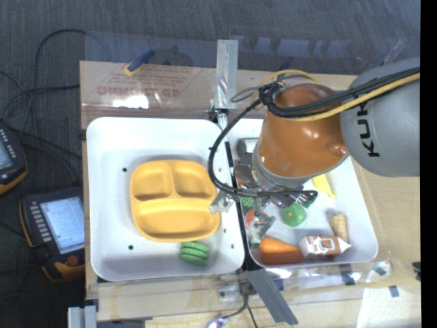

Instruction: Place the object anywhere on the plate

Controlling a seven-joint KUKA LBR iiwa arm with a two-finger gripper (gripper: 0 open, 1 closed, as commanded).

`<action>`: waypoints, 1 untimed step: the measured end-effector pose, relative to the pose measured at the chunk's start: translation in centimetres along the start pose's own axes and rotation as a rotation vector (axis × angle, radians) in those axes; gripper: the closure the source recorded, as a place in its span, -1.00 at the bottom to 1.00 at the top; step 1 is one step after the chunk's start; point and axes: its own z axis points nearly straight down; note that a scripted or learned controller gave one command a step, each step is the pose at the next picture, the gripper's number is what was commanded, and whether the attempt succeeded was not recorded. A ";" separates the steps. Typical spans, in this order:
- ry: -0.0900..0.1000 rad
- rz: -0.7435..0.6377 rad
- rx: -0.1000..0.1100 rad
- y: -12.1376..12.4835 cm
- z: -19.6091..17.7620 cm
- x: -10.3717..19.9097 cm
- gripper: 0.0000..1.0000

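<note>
Hanging low over the right bin, near the divider between the two bins, the hand is mostly hidden under the orange band of the arm; I cannot tell its state from where I stand. Just beside it lies a green round thing, and nearer the bin's front edge an orange carrot touches a small white carton. A tan piece sits by the right wall, and something yellow peeks out from under the arm. Over in the left bin, the yellow plate with its compartments sits in the middle, and a green ridged object rests just in front of it, off the plate.
</note>
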 end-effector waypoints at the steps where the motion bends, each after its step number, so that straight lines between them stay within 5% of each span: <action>1: 0.000 0.000 0.000 0.0 0.0 0.0 -1.00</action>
